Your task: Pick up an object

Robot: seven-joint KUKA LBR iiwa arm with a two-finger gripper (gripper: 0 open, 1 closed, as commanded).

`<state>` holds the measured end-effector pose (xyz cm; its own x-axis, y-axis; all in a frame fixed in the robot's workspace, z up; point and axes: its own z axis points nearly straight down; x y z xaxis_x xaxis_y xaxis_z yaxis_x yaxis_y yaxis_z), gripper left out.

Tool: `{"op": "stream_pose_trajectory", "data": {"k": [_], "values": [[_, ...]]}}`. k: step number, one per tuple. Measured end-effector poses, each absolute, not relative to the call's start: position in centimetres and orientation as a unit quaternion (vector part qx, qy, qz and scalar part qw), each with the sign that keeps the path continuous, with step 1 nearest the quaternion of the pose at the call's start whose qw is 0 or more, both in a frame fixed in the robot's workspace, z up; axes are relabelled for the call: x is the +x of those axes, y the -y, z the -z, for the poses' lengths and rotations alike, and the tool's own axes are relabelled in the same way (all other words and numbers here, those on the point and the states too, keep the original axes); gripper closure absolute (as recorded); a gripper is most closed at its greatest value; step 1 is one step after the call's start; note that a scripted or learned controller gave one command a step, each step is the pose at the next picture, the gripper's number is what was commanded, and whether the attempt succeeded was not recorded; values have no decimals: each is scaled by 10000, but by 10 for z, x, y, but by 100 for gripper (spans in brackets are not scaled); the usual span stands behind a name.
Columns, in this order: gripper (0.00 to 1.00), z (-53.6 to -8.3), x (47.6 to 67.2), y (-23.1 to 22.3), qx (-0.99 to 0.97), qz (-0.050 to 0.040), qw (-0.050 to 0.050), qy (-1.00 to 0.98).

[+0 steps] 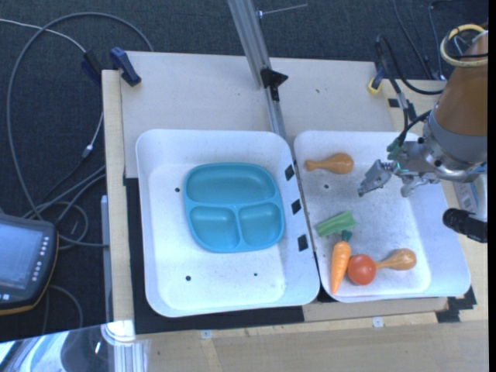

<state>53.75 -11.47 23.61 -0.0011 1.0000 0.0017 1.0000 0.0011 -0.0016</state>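
No brand, label or readable writing shows on anything in the camera view. The right bin (442,273) carries 5 toy foods: a tan drumstick (330,163) at 11 o'clock, a green piece (335,224) near the left wall at 8 o'clock, an orange carrot (339,265) with a green top just below it, a red tomato (361,270) touching the carrot's right side, and a second tan drumstick (398,260) against the tomato at 5 o'clock. The gripper (375,180) hangs over this bin around 12 o'clock, right of the upper drumstick, with nothing visible between its fingers; whether they are spread or closed, I cannot tell. The left bin (155,161) bears a blue 3-compartment plate (232,206) at its centre.
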Motion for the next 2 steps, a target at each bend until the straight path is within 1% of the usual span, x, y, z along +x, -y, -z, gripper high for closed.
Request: {"op": "stream_pose_trajectory", "data": {"k": [1, 2], "values": [[0, -236, 538, 115, -7069, 3, 7, 7073], [0, -179, 545, 110, -7069, -18, 34, 7073]]}}
